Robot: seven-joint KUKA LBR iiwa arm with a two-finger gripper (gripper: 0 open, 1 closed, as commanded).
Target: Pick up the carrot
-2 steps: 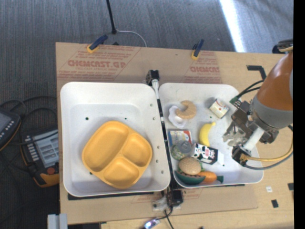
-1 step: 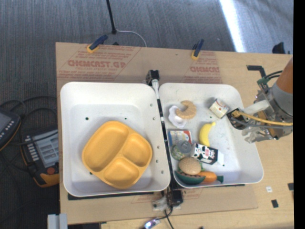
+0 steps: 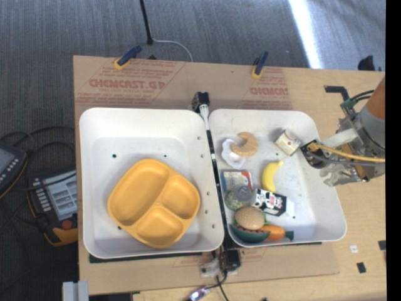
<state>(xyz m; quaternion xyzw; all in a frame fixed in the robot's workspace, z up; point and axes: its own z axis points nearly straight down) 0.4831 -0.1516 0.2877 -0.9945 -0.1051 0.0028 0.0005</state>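
The carrot (image 3: 274, 232) is orange with a green end. It lies at the front edge of the right bin (image 3: 326, 221), against a dark green bowl (image 3: 247, 235) and just in front of a burger (image 3: 249, 217). My gripper (image 3: 341, 173) hangs over the right rim of that bin, well behind and to the right of the carrot, and nothing shows in its grasp.
The right bin also holds a banana (image 3: 270, 175), a cow-patterned carton (image 3: 269, 202), a blue packet (image 3: 237, 181), a bagel (image 3: 246, 143), a white cup (image 3: 232, 155) and a small box (image 3: 287, 142). A yellow divided plate (image 3: 154, 201) lies in the left bin (image 3: 100, 130).
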